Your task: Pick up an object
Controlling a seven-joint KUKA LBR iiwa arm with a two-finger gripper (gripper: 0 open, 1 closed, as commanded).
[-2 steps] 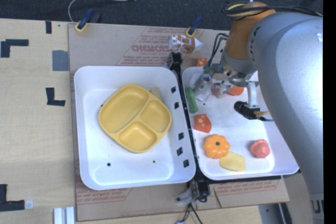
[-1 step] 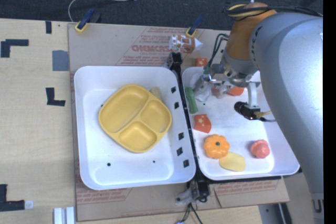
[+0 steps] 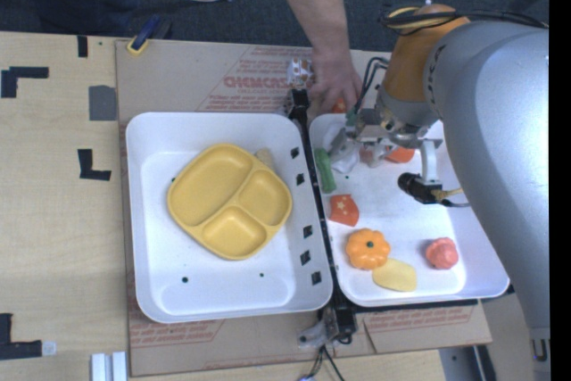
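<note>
Two shallow white bins sit side by side on the desk (image 3: 62,219). The left bin (image 3: 147,192) holds a yellow divided plate (image 3: 230,201), lying with its long axis running from the upper left down to the lower right of the frame. In the right bin (image 3: 473,281) the toy foods are scattered: a green stick-shaped piece (image 3: 324,169) lies against the dividing wall, its long axis nearly upright in the frame and tipped a little to the left at the top; below it is a red-orange chunk (image 3: 343,210), then an orange pumpkin (image 3: 368,248) with its stem facing up, a pale yellow lump (image 3: 395,276) lying roughly left to right, and a pinkish-red fruit (image 3: 442,253) toward the lower right. An orange-red piece (image 3: 401,154) peeks out just right of the tool (image 3: 361,145), partly covered by it. The tool hangs low over the upper part of the right bin, and its fingers are a blur of grey metal, so I cannot tell how far apart they stand or whether anything is between them. A person's hand (image 3: 335,89) reaches down from the top of the frame to the upper edge of the right bin, next to the tool. Red print on the cardboard (image 3: 214,85) under the bins reads something like "CHEMCAS", partly hidden. The arm's grey body (image 3: 500,120) blocks the right side of the bin.
</note>
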